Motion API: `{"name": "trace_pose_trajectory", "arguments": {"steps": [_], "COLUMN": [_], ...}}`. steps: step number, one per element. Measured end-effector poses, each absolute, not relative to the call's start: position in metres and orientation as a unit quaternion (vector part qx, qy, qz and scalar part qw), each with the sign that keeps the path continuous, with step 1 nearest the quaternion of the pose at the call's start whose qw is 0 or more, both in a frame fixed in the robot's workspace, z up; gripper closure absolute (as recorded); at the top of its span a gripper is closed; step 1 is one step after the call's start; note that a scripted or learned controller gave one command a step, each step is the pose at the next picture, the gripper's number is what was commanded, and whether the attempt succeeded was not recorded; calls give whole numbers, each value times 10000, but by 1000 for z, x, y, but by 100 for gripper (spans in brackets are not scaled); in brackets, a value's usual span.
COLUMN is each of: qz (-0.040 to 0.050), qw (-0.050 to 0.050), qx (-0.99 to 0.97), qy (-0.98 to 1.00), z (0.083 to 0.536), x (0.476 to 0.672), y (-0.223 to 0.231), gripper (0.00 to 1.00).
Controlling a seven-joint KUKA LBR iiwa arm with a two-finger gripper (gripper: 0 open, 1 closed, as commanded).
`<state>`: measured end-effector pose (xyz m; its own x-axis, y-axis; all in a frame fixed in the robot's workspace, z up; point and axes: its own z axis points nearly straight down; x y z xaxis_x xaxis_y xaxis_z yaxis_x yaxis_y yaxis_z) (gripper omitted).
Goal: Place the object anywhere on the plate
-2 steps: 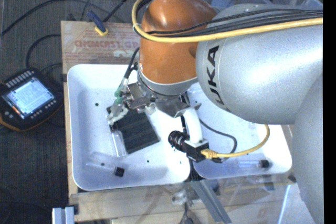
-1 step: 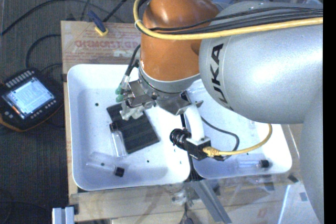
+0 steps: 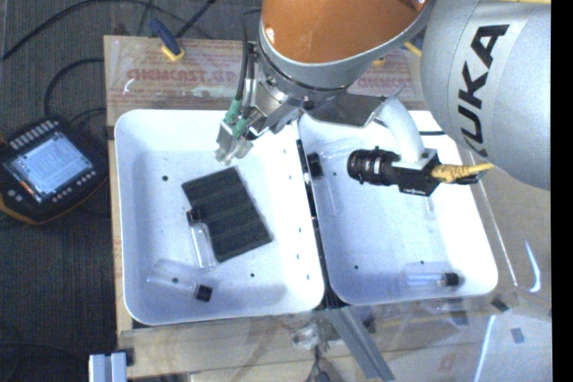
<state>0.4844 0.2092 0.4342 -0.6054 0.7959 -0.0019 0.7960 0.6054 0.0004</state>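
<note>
A black ridged plate [image 3: 226, 212] lies tilted in the middle of the left bin [image 3: 143, 148]. A clear vial with a black cap [image 3: 199, 239] rests against the plate's left edge. A second clear vial [image 3: 177, 277] lies near that bin's front left corner. A third vial [image 3: 428, 279] lies at the front of the right bin [image 3: 466, 237]. My gripper [image 3: 233, 143] hangs over the back of the left bin, just beyond the plate's far corner, tips pointing down to the left. Nothing shows between its tips.
The arm's orange band and grey body cover the back of both bins. A black cylindrical device [image 3: 385, 167] on a bracket juts over the right bin. A handheld control pad [image 3: 45, 165] lies on the floor at the left.
</note>
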Motion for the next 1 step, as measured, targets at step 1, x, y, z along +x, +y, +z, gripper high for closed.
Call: {"name": "trace_pose_trajectory", "arguments": {"steps": [1], "qz": [-7], "qw": [15], "qx": [4444], "qy": [8958], "z": [443], "x": [485], "y": [210], "gripper": [100]}}
